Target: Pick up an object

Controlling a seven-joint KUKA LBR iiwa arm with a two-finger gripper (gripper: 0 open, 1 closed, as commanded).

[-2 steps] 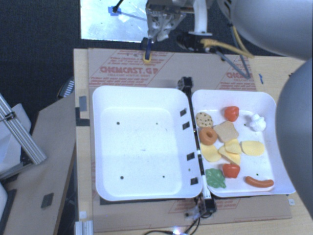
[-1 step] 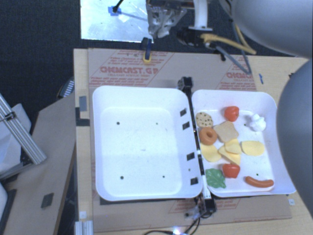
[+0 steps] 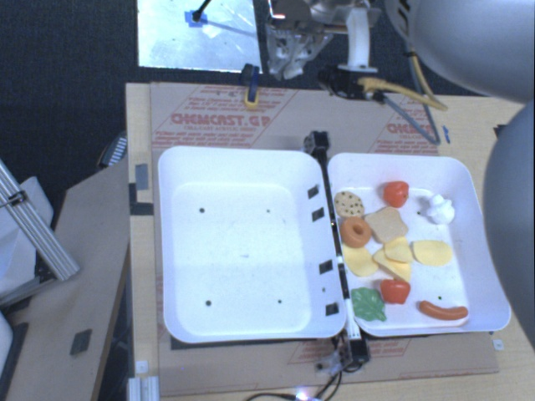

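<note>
Gripper (image 3: 288,57): raised beyond tabletop's far edge, grip state indeterminable. Toy foods: crowded in right bin (image 3: 476,190), e.g. doughnut (image 3: 355,232) touching bread slice (image 3: 386,223). Risk: fingers descending among neighbours may nudge pieces and miss

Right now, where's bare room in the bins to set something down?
The left bin offers bare white floor wall to wall. In the right bin, free strips run along the right wall beside the white piece and the sausage. The middle is crowded around the donut and toast.
</note>
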